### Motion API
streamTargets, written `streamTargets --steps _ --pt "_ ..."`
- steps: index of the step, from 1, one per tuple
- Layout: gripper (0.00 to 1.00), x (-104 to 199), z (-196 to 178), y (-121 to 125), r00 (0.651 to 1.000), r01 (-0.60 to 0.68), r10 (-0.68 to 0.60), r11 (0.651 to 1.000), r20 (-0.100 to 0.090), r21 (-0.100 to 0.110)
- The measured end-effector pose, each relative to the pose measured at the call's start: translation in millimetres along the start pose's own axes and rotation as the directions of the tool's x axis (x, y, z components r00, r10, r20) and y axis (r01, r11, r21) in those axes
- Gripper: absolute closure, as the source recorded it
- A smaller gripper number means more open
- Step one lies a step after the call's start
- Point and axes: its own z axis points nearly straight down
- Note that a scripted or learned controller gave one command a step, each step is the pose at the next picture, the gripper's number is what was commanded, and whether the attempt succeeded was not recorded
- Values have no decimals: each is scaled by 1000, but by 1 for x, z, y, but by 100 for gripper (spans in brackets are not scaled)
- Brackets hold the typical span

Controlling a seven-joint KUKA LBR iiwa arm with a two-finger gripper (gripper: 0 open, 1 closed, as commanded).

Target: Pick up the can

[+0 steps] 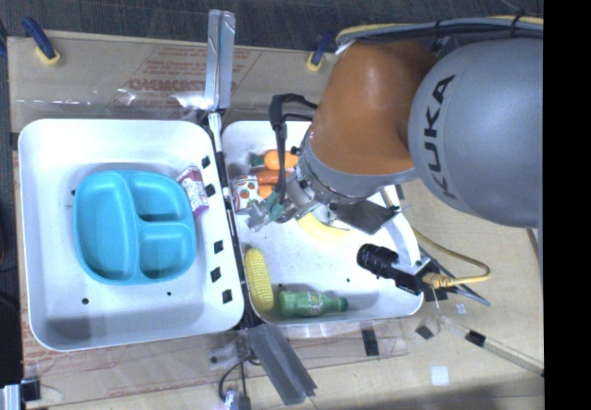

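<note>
Arm (416, 122) low over right bin (323, 270), jaws state can't tell.
Can (245, 191) near the bin's left wall, mostly hidden; long axis unclear. Corn (259, 274) and green bottle (309, 303) lie at the front.

**Arm bent low, wrist turned left**

The grey arm (480, 136) enters from the right side of the camera view and fills its upper right. Its orange band (369, 108) bulges just above the wrist, which points down and to the left. The gripper (277, 205) sits at the lower left end of the wrist, low down. A black cable loops beside the orange band on its left.
</note>
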Motion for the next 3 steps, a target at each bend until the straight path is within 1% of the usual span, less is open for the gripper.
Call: streamTargets --steps 1,2,3 --pt "100 40 87 16 925 380 -380 925 -6 4" --pt "100 -87 88 -45 896 445 -445 896 -2 1" --pt "100 -36 65 -19 796 605 -605 796 0 -1"
